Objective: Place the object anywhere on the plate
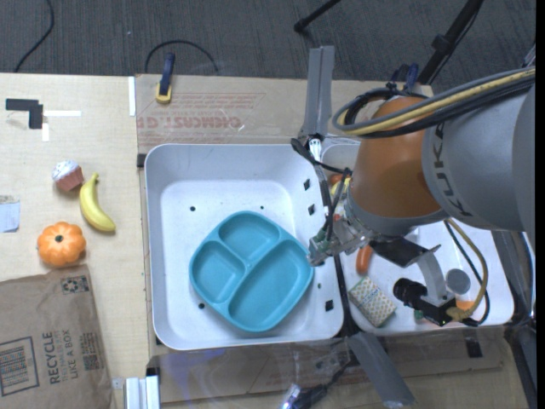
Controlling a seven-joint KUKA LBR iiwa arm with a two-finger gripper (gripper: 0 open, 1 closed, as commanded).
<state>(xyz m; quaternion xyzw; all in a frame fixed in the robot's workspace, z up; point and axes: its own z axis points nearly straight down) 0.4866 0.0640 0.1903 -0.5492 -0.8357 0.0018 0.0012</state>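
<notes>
Two white bins sit side by side on the worktop point(77, 109). The left bin point(170, 313) holds one blue plate point(251, 271) with three compartments, lying flat with nothing on it. The right bin point(498, 254) holds a speckled sponge point(372, 302), an orange piece point(364, 258) by the dividing wall and a few small items (partly hidden under the arm). The arm point(434, 160) reaches in from the right over the right bin, its pincer point(322, 245) at the wall between the bins, beside the plate's right edge; whether it is released or clenched cannot be told. Left of the bins lie one banana point(95, 204), one small pumpkin point(61, 244) and one cupcake point(67, 176).
</notes>
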